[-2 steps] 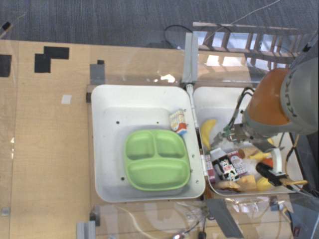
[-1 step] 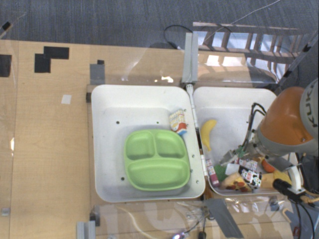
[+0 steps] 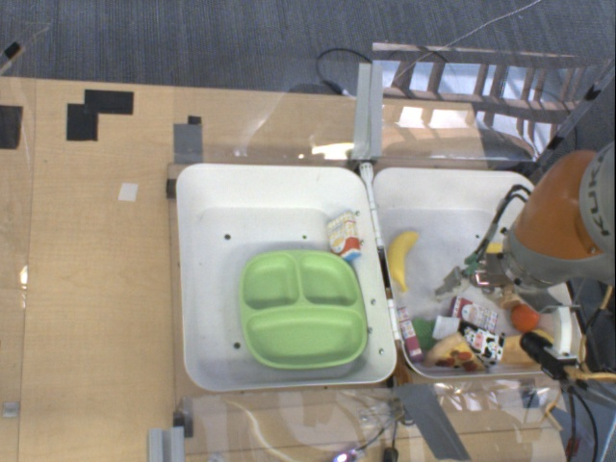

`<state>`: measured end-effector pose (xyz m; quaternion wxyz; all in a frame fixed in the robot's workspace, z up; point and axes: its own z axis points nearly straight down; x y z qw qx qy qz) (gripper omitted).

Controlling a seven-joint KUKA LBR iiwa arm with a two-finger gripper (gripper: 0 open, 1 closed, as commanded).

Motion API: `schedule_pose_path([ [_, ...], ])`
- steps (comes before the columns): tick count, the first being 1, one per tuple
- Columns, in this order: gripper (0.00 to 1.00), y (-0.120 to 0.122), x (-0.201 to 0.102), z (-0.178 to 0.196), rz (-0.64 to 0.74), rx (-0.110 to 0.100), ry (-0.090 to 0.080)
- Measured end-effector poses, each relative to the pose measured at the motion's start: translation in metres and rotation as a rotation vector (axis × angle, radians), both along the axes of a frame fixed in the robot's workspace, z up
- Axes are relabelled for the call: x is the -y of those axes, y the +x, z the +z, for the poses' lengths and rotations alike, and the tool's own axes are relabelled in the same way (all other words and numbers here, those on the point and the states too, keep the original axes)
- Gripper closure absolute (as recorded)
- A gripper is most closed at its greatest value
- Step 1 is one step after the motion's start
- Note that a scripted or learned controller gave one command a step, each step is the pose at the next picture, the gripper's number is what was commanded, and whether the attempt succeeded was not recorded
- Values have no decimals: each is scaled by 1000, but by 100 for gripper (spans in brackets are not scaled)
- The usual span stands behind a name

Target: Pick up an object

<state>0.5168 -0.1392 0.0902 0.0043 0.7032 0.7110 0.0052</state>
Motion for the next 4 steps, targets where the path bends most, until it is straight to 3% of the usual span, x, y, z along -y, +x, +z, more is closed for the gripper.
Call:
schedule_pose_path([
  [1,0,-23,16,1,223,7,-7],
  [2,100,-20,13,12,227,12,-4],
  [3,100,-24,-38,1,-124,7,-5],
  [4,0,-24,-37,1,-125,7,-5],
])
